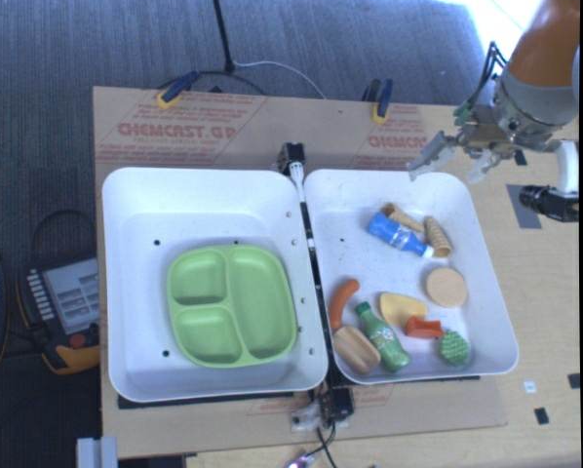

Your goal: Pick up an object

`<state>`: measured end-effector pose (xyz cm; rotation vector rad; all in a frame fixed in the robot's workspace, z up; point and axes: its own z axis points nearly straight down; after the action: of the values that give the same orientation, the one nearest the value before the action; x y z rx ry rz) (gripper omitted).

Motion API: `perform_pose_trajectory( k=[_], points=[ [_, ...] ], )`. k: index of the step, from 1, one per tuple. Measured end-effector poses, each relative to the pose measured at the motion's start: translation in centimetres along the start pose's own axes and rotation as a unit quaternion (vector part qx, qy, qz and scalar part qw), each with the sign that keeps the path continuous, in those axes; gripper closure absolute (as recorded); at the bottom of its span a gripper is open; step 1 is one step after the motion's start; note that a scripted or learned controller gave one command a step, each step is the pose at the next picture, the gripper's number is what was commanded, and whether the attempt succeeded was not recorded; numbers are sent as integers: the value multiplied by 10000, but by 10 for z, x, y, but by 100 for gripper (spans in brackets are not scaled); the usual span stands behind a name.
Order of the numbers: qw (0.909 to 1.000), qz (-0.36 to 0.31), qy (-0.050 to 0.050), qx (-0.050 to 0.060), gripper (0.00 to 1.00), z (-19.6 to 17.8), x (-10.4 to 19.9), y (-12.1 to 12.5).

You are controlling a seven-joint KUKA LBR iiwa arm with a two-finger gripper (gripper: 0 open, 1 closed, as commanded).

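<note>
Objects, assorted, lay in the right bin (486, 261): blue bottle (397, 232), round cookie (446, 287), sausage (341, 303), green bottle (383, 336), bread roll (356, 349). Left bin (136, 213) held a green divided tray (233, 304). End effector (459, 157) hovered above the right bin's far edge, fingers spread, pinching nothing. Judged progress: nothing picked; descent, grasp and lift all remained.

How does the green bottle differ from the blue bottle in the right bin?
The green bottle lies near the bin's front edge, between the bread roll and an orange piece; the blue bottle lies farther back, beside a tan cone. The green one looks longer and slimmer, with a white label; the blue one looks shorter and stubbier. Both lie on their sides in the right bin.
</note>
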<state>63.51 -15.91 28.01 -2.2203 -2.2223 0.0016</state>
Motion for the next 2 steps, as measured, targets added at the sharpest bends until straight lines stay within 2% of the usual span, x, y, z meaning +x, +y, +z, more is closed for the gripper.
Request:
perform_pose_trajectory(
  k=[1, 2],
  points=[
    [10000, 79, 0, -7, 0, 185, 0, -31],
    [9985, -553, -31, -41, 0, 192, 36, -22]
  ],
)
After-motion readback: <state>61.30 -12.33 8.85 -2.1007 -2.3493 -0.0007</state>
